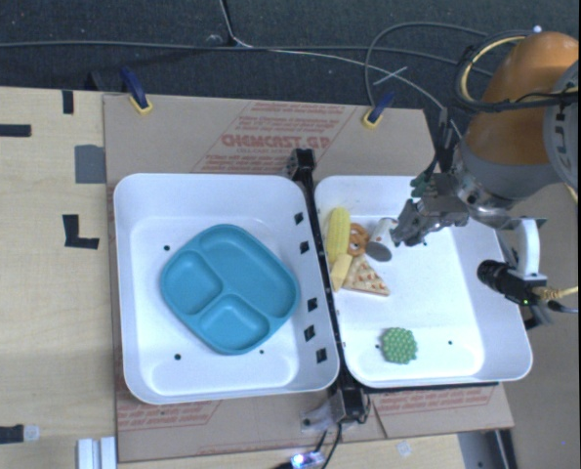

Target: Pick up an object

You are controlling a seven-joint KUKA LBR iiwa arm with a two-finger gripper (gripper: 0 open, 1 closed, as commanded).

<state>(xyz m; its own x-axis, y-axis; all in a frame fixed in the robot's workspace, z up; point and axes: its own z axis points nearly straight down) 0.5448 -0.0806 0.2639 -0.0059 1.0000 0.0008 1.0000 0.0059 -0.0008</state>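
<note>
In the right bin (466,355) a yellow corn cob (337,234) lies along the left wall. Next to it are a small brown-orange piece (357,240) and a pizza slice (364,278). A green round item (398,345) sits nearer the front. My gripper (404,231) hangs over the bin's upper middle, just right of the brown-orange piece, with a grey round thing (379,252) at its lower left. I see nothing held between its fingers.
The left bin (139,350) holds a blue divided plate (229,287). A black divider (314,262) with clips runs between the bins. Cables cross the dark backdrop behind. The arm's grey and orange body (519,96) looms over the right bin's far right corner.
</note>
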